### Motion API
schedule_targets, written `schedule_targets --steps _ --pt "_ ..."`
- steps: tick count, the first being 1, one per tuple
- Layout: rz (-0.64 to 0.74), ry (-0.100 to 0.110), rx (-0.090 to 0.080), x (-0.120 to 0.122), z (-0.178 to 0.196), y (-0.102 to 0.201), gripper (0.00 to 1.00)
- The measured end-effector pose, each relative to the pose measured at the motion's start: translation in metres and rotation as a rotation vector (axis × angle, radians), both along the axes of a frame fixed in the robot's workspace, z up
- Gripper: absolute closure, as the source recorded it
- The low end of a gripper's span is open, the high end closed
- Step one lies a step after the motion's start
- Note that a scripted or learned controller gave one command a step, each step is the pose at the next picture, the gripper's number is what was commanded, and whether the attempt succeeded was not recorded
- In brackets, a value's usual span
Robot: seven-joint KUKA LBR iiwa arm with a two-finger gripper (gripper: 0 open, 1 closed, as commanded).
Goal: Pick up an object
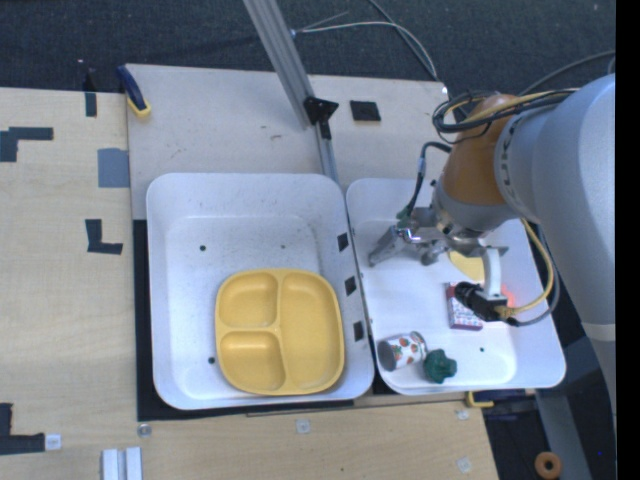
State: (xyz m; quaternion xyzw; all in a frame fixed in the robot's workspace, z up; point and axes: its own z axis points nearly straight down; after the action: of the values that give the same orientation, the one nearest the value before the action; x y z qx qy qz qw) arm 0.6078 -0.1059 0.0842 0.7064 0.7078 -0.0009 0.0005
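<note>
My gripper (403,249) hangs over the upper left part of the right bin (535,363), open, with nothing between its fingers. A small white cup with red and green marks (401,350) lies on its side near the bin's front left corner. Right beside it sits a dark green lump (439,367). A small pink and white patterned piece (461,315) lies mid-bin, below the wrist. A pale yellow item (466,264) shows partly from under the wrist. The gripper is apart from all of these.
The left bin (180,218) holds a yellow divided plate (279,329) in its front half. A metal pole (285,53) slants down to the gap between the bins. The grey arm (570,188) covers the right bin's far right side.
</note>
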Motion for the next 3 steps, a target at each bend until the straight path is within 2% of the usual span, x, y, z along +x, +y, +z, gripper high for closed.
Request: schedule_targets --steps 1,2,3 --pt "0.000 -0.005 -0.002 0.001 0.013 0.000 1.00" --pt "-0.001 -0.001 0.002 -0.003 0.068 -0.008 1.00" --pt "0.000 -0.002 0.002 0.007 0.117 -0.009 1.00"
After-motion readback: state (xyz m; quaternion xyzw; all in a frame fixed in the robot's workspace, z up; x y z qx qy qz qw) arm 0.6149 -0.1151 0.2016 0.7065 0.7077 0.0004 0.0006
